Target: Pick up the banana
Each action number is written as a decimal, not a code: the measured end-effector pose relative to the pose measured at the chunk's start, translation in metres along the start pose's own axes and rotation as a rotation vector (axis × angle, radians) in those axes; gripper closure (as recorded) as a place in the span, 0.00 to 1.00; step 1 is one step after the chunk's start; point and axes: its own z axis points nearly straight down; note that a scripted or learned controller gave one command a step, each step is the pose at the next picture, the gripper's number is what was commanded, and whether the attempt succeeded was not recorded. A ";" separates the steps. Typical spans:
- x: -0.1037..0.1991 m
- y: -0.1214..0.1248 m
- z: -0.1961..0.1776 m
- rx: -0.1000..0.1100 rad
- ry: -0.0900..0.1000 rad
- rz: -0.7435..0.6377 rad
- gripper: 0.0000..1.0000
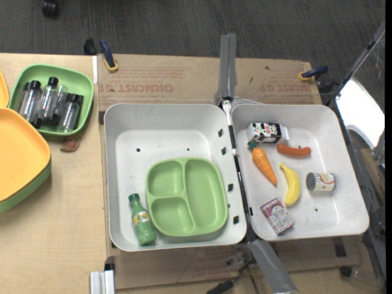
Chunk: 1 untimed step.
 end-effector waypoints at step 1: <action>0.000 -0.001 0.072 0.001 0.002 -0.281 1.00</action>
